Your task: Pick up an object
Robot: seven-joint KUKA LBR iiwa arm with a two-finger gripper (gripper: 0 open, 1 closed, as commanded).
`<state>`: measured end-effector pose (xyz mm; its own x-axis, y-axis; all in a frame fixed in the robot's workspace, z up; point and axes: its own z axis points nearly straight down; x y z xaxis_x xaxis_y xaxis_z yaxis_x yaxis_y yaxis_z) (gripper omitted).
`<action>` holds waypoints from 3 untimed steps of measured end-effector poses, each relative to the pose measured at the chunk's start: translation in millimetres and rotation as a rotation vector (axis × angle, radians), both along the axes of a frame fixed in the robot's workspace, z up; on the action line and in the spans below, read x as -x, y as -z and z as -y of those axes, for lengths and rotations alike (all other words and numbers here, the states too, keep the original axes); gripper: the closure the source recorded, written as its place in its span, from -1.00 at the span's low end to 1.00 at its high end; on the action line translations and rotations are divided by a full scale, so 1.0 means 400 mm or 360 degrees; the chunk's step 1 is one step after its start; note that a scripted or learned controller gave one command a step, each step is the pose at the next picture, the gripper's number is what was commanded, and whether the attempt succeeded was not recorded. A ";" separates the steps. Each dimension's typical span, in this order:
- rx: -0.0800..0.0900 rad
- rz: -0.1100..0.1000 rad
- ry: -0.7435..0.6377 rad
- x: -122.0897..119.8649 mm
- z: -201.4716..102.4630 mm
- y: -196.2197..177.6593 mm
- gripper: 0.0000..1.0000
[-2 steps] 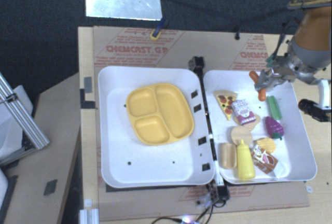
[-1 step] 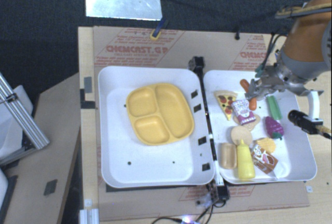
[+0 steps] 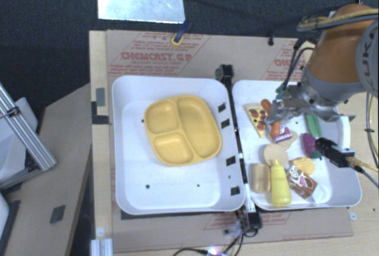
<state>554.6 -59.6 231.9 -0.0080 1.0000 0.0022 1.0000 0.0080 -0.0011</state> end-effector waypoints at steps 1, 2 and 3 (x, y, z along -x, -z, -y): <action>0.0000 -0.0001 -0.0003 0.046 -0.149 0.021 1.00; 0.0000 0.0001 -0.0001 0.104 -0.253 -0.005 1.00; 0.0003 0.0000 0.0008 0.083 -0.257 0.040 1.00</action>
